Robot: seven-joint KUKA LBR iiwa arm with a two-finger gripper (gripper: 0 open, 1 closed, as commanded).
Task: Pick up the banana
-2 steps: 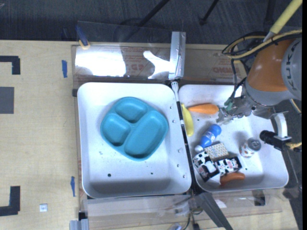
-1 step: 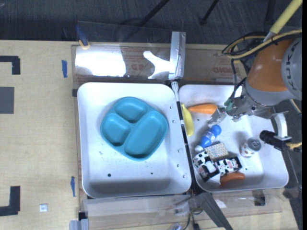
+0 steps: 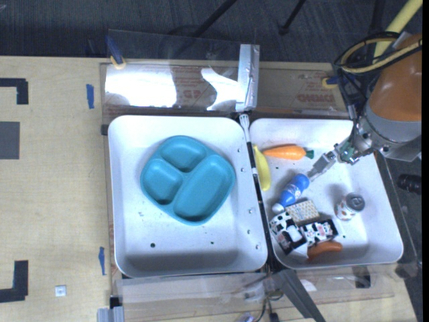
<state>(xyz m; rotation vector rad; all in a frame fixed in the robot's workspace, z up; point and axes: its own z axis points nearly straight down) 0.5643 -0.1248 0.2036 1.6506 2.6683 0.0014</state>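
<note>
Fingers of the gripper [image 3: 323,166] pointed down and to the left into the right bin [image 3: 385,223], and from this slant I could not tell whether they were parted or closed; nothing showed between them. The tip hung just above and to the right of the blue bottle [image 3: 293,189], close to it but not plainly touching. The grey arm [image 3: 395,106] with its orange band rose from the gripper toward the upper right, well away from the bottle.

The banana [image 3: 261,168] lay to the left of the blue bottle, a slim yellow shape stretched along the bin's left wall, near the divide between the two bins. It was apart from the gripper. The orange carrot [image 3: 287,153] with its green end lay above the bottle, between the banana's upper end and the gripper tip. Below the bottle sat a black and white patterned toy [image 3: 303,228], with a red-brown sausage-like piece [image 3: 325,249] just beneath it. To the lower right of the bottle stood a small round white and grey thing [image 3: 349,205], too small to identify.

Well to the left of the bottle, across the divide, the left bin [image 3: 134,247] held a blue sectioned plate [image 3: 188,178], lying flat in the middle
</note>
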